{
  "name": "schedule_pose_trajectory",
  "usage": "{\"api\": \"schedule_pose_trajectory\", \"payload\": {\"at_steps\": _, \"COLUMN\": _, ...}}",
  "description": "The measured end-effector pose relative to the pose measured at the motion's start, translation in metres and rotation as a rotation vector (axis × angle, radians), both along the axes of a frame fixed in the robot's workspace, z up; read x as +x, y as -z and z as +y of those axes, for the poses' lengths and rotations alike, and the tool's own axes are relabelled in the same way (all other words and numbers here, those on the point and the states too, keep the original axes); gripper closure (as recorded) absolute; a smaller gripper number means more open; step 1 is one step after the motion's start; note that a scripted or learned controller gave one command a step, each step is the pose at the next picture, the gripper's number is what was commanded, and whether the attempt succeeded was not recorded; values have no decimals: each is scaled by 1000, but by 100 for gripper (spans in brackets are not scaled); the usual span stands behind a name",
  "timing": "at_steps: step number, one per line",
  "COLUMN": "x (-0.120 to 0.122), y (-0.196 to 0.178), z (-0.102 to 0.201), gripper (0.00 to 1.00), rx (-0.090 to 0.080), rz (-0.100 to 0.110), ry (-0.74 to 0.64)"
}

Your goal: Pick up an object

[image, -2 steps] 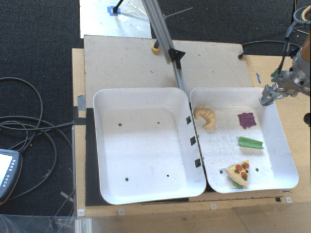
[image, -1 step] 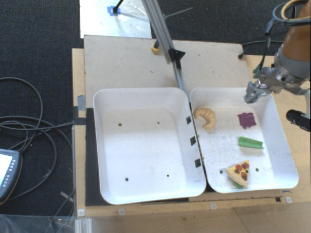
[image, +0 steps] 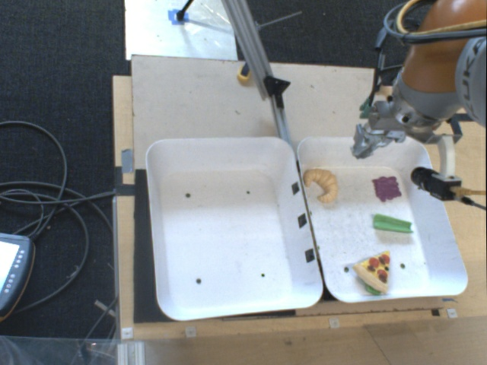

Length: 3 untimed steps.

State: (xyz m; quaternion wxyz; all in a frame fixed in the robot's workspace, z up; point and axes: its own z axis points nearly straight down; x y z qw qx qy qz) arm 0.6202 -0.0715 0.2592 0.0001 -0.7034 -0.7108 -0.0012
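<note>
Croissant [image: 322,183] is the thing we judge most likely to be picked, since it lies nearest the gripper [image: 370,141]; it rests in the right-hand bin [image: 426,280], close against the dividing wall and toward the bin's far end. We note three other items relative to the croissant: a purple piece [image: 386,188] well to its right, a green piece [image: 392,223] to its right and nearer the camera, and a pizza slice [image: 374,271] nearer the camera again, by the bin's front edge. We judge the croissant to be a light toy, probably hollow plastic, fairly stiff with a smooth, curved surface that could slip; the thick middle of the arc, taken across its narrow width, looks the safest hold, as the tapered tips offer little to bear on. The gripper hangs above and to the right of the croissant, over the far rim of the same bin, apart from every item. We see nothing held by it, and we cannot tell from this slant how wide it stands. The left-hand bin [image: 228,295] lies beyond the wall from the croissant.
</note>
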Motion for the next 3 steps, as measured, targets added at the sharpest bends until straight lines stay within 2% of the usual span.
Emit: {"api": "schedule_pose_trajectory", "payload": {"at_steps": 3, "x": 30, "y": -2, "z": 153, "gripper": 100, "rx": 0, "rz": -1, "ry": 1}}
